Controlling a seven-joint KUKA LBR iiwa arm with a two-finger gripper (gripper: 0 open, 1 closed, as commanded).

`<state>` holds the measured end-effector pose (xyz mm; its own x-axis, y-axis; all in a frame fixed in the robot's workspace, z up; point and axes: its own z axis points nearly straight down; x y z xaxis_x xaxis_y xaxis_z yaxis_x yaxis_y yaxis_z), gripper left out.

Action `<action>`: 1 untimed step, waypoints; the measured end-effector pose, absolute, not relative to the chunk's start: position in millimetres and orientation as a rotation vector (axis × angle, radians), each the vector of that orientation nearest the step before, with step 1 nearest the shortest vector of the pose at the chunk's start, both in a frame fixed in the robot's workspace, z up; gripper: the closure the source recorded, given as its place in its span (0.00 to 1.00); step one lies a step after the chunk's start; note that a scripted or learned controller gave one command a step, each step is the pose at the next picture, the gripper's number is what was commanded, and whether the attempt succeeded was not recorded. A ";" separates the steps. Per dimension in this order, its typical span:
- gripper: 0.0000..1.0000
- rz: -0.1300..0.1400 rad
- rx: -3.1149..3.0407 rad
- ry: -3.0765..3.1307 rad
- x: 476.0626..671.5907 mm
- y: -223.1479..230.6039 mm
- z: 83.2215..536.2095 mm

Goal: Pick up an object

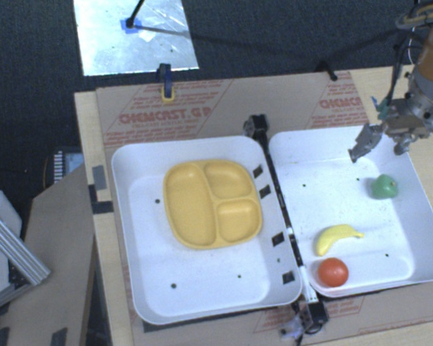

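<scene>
The claw [381, 139] hangs over the upper part of the right-hand shallow white plastic bin [427, 260], its two grey fingers spread wide with nothing between them. Just toward five o'clock of it lies the small round green fruit-shaped toy [384, 186], the nearest candidate for a pick. Further out toward seven o'clock rest the curved yellow plastic banana [337, 236] and, below that, the round red-orange tomato-like ball [334, 272], close together near the bin's lower left corner.

As a judgement, the main risk is a miss: the claw sits up and to one side of the green toy, so a straight drop would close on bare bin floor. A round toy may also roll or squirt out if only one finger touches it first. Going for the banana or ball risks nudging the neighbour, or catching the divider between bins.

At nine o'clock, the left white bin [148, 286] holds a yellow three-compartment plastic tray [211, 202]. The brown protective sheet [285, 97] on the bench reads "CHEMCAST GP" in red, repeated at an angle elsewhere.
</scene>
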<state>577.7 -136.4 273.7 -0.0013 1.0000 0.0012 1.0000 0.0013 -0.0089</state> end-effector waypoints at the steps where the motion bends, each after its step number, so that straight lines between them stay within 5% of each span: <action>1: 0.00 -0.001 -2.218 -2.226 579.5 -136.1 279.6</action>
